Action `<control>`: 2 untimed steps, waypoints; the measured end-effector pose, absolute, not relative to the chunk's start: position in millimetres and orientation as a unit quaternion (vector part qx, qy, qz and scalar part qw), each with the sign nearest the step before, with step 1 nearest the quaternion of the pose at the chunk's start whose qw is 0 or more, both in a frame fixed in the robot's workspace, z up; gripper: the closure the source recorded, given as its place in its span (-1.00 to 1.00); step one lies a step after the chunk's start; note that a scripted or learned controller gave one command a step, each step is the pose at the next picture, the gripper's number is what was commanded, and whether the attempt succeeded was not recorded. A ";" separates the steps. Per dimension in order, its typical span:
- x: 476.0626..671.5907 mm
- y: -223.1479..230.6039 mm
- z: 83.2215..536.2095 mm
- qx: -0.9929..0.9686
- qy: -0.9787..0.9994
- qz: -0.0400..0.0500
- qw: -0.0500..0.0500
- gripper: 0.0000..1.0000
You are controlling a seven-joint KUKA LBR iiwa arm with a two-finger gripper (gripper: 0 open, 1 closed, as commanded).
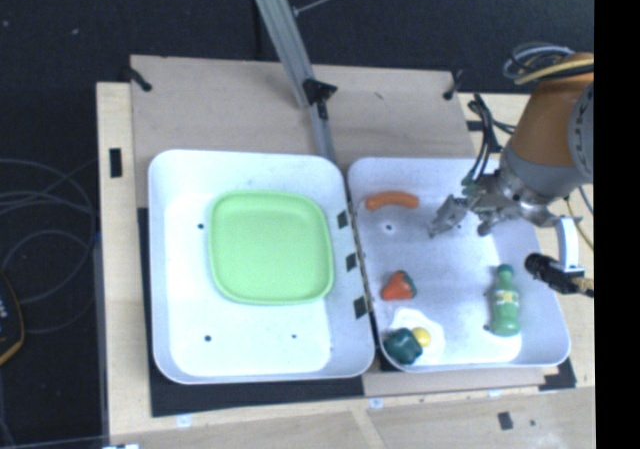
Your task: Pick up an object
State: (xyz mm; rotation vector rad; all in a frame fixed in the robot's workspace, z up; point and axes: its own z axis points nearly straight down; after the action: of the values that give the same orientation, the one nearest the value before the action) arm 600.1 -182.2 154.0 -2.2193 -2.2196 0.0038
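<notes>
Arm (555, 127) cut off at right edge, upper links out of frame. Gripper (462, 217) small and blurred, finger gap unreadable. Green toy (404, 344) overlaps white-yellow piece (418, 328), shapes too small to identify. Cables (40, 237) run off left edge. Pole (280, 22) leaves top edge.

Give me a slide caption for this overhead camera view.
Arm's gripper hovers open over the right bin of toy food; green plate in left bin.
</notes>
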 end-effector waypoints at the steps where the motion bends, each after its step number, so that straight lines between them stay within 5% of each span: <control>1: 599.0 -182.5 101.6 -0.707 -0.707 0.001 0.001 -1.00; 2: 600.7 -183.1 115.1 -0.707 -0.707 -0.001 -0.001 1.00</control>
State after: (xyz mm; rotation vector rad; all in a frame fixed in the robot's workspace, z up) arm 600.7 -183.1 115.1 -2.2237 -2.2218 -0.0025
